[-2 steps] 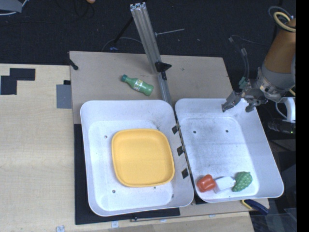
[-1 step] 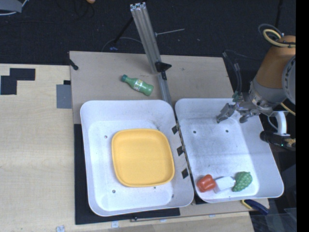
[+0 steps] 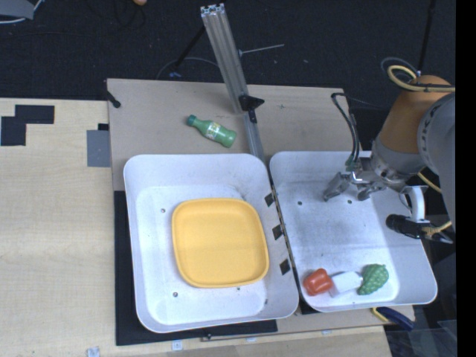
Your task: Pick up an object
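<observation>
In the right bin (image 3: 327,236), three small objects lie together near the front edge: a red pepper (image 3: 318,281), a white block (image 3: 346,282) and a green bumpy piece (image 3: 374,278). My gripper (image 3: 344,194) hangs over the bin's back half, well behind those objects. It is open and nothing sits between its fingers. A yellow square plate (image 3: 220,241) lies flat in the left bin (image 3: 149,199).
A small green bottle (image 3: 212,130) lies on its side on the bench behind the left bin. An aluminium rail (image 3: 232,50) slants up from between the bins' back corners. Black clips (image 3: 277,229) join the two bins.
</observation>
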